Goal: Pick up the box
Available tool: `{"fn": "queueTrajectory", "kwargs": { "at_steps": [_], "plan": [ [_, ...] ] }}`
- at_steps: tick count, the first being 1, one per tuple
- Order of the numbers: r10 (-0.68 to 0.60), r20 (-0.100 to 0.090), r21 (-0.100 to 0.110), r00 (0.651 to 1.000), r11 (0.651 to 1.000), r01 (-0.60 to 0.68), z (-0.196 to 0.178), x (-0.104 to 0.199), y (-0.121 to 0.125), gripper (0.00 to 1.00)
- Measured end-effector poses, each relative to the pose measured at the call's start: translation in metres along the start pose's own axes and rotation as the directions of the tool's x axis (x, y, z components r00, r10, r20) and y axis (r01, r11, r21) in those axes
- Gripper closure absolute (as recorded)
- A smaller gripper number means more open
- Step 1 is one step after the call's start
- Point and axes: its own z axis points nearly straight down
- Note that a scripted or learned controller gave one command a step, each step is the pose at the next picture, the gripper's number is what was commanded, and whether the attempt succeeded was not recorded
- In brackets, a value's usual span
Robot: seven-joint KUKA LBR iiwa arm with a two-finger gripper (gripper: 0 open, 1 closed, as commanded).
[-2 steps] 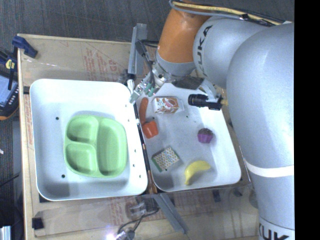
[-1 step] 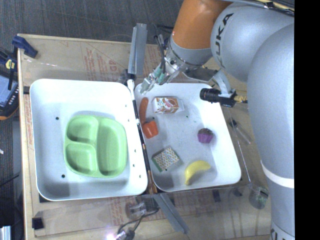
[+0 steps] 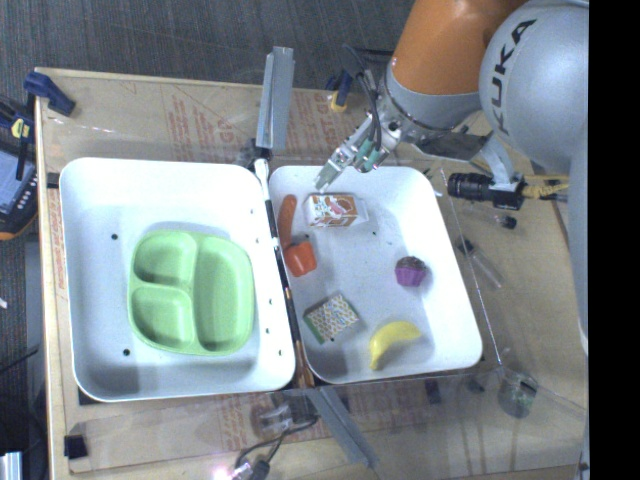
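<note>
A small white box (image 3: 333, 210) with a red and brown picture lies flat near the back of the right bin (image 3: 455, 268). A second small box (image 3: 331, 317), with a checkered green and pink pattern, lies near that bin's front left. My gripper (image 3: 346, 167) hangs over the bin's back rim, just behind and slightly above the picture box. It is open, with nothing between its fingers and not touching either box.
The right bin also holds a sausage (image 3: 288, 217) and a red-orange pepper (image 3: 300, 258) along the left wall, a purple fruit (image 3: 411, 271) and a banana (image 3: 393, 340). The left bin (image 3: 90, 188) holds a green divided plate (image 3: 193, 291).
</note>
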Motion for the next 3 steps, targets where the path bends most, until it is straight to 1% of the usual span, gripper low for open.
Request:
{"fn": "queueTrajectory", "kwargs": {
  "at_steps": [1, 2, 3],
  "plan": [
    [-0.377, -0.004, 0.002, 0.926, 0.926, 0.377, 0.029, 0.025, -0.014, 1.0],
    [-0.827, -0.003, -0.001, 0.562, 0.562, 0.827, 0.106, 0.077, 0.002, 1.0],
    [-0.676, -0.004, 0.001, 0.737, 0.737, 0.676, 0.089, 0.102, -0.021, 1.0]
  ]
}}
